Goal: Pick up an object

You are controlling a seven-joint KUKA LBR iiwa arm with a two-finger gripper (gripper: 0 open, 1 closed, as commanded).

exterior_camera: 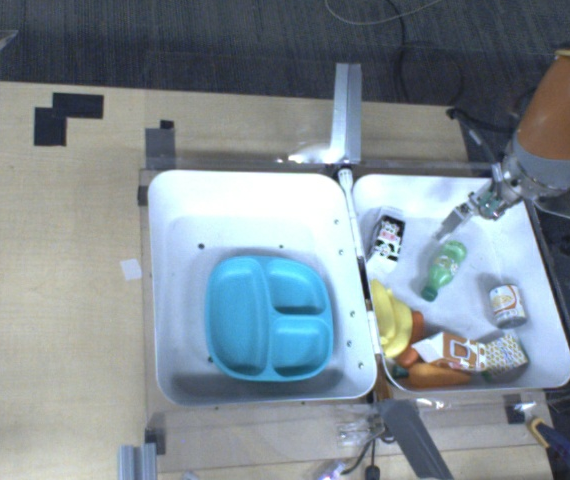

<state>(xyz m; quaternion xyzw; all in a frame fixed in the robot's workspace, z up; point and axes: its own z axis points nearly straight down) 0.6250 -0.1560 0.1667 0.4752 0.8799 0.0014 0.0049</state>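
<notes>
Bottle (442, 269) just below tilted gripper (455, 222)

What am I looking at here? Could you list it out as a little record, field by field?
left bin: holds a blue tray
right bin: green bottle, small can, black-and-white carton, banana, carrot, snack box
arm: reaches in from the right
end effector: over the right bin's far side, just above the bottle, nothing seen in it

blue divided tray (270, 318), left bin (180, 268)
</notes>
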